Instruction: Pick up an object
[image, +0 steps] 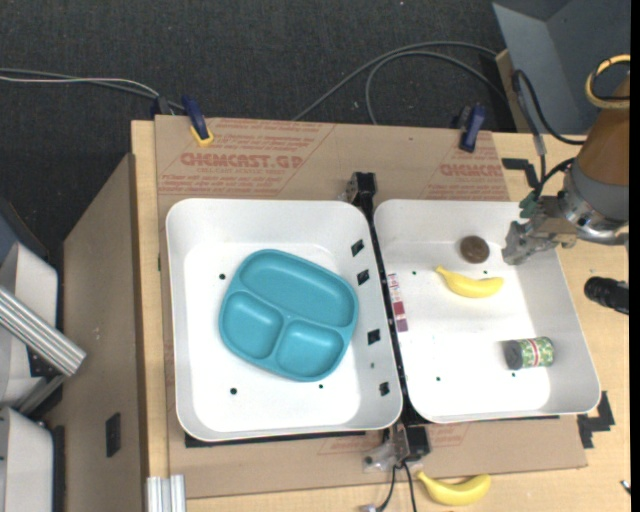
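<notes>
My hand (524, 240) was over the far right edge of the right bin (570, 395), and I could not tell how it was set or if it had anything in it. The banana (470, 284) lay inside this bin, near my hand and apart from it, on the side toward the left bin (185, 330). A small brown round object (474, 249) lay just beyond the banana, between it and the far wall of the bin, close to my hand. A small can with a green and red label (529, 353) lay on its side in the near part of the right bin, well apart from the banana. In the left bin a teal divided plate (288, 314) lay flat. A second banana (457, 487) lay on the surface (260, 155), outside the near edge of the right bin.
</notes>
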